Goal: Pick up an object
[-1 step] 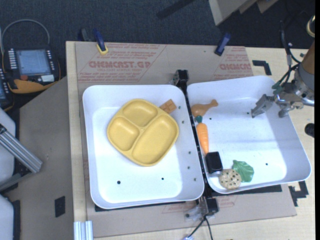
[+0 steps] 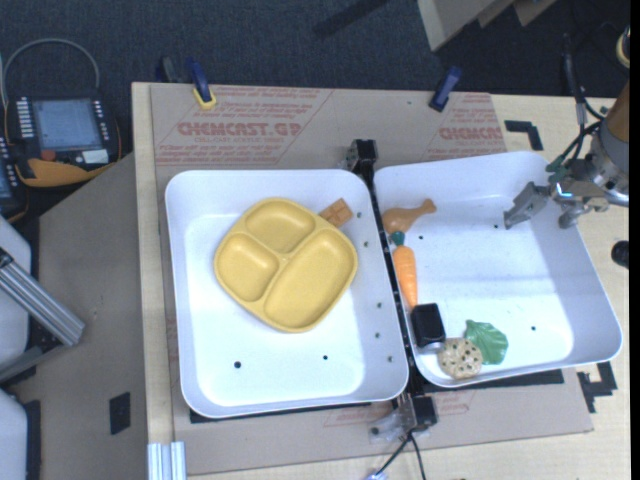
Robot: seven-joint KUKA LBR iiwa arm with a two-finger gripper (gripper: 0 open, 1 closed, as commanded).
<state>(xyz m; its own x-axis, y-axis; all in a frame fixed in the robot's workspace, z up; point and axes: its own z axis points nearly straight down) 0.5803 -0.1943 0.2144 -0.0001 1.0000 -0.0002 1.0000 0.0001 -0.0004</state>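
1. From my seat I see the bench board under everything, brown with red lettering; two clips, one with a yellow tip and one blue, sit along its far edge.
2. The left bin and the right bin lie side by side, touching along the middle seam.
3. The yellow divided plate fills the centre of the left bin, lying flat with three compartments; a small brown block peeks out at its far right corner, touching the plate's rim.
4. The arm comes in at the right edge; its gripper hangs over the far right part of the right bin; I read its two fingers as spread apart with nothing between them.
5. The orange carrot lies lengthwise along the right bin's left wall; just beyond it lies a tan drumstick piece.
6. A green leafy piece lies near the right bin's near edge, touching a speckled cookie.
7. A small black block sits just beside the carrot's near end; all these things lie well apart from the gripper.
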